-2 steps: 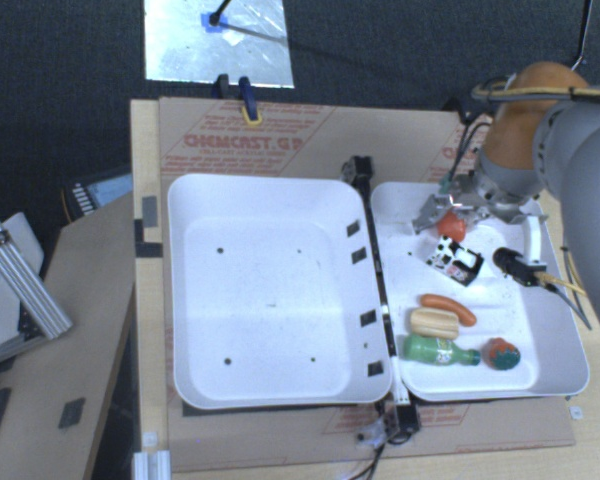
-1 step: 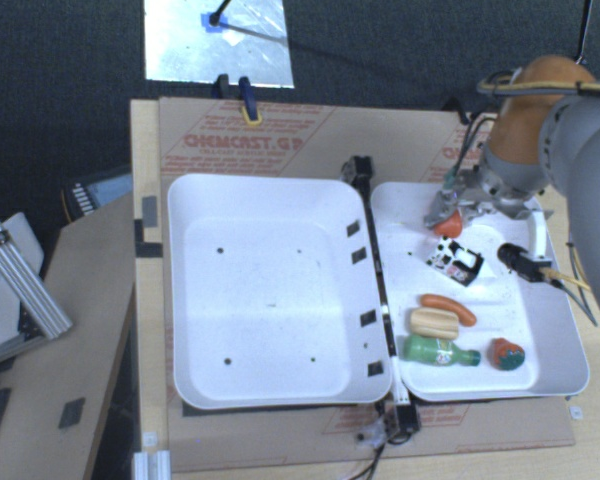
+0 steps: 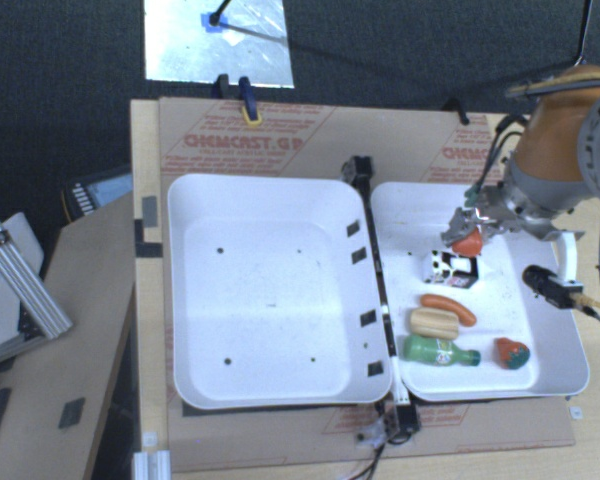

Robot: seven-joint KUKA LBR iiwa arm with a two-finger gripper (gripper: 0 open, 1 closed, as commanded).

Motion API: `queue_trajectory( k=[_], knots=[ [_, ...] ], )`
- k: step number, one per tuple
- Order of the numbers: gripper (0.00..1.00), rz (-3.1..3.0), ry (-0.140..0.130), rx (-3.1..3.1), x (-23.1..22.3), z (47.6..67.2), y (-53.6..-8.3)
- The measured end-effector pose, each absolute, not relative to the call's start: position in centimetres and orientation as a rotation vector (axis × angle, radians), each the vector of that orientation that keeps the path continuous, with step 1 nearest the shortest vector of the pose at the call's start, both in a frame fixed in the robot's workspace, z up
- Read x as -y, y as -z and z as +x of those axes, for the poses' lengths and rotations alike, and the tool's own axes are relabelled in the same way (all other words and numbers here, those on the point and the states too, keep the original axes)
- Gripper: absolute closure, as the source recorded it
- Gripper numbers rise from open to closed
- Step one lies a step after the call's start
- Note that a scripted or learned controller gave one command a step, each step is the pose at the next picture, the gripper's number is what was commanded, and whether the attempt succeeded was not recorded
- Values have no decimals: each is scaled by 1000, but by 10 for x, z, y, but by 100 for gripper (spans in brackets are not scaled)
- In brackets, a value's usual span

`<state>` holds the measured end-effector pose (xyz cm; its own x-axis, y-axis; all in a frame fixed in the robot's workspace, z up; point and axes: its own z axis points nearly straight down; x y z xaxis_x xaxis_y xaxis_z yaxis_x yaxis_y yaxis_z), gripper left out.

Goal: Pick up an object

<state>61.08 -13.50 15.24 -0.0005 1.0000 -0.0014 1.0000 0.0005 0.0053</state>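
the gripper [image 3: 467,230] hangs over the upper middle of the right bin [image 3: 405,203], the arm reaching in from the view's right. a small orange-red object [image 3: 469,242] sits at its tip; whether it is clamped or merely underneath cannot be told, nor whether the gripper is open or closed.

just below the gripper in the view, toward the near edge of the bench [image 3: 280,128], lies a black-and-white patterned object [image 3: 451,268], close to touching the orange-red piece. further the same way lie a red sausage [image 3: 448,309], a tan bun [image 3: 434,322] and a green bottle [image 3: 438,351], stacked one behind another, each with its long axis running roughly left to right across the bin. a red and green piece [image 3: 513,353] rests apart, toward the bin's near right corner. the left bin [image 3: 195,203] holds nothing.

judgement: the nearest candidate is the orange-red object directly at the gripper. the elongated items all lie nearer the camera and would call for the gripper to close across their short width.
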Motion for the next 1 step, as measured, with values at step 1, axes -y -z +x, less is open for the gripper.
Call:
queue_trajectory(
  k=[1],
  knots=[
    [100, 2214, -7, -2216, 113, 597, -125]
  ],
)
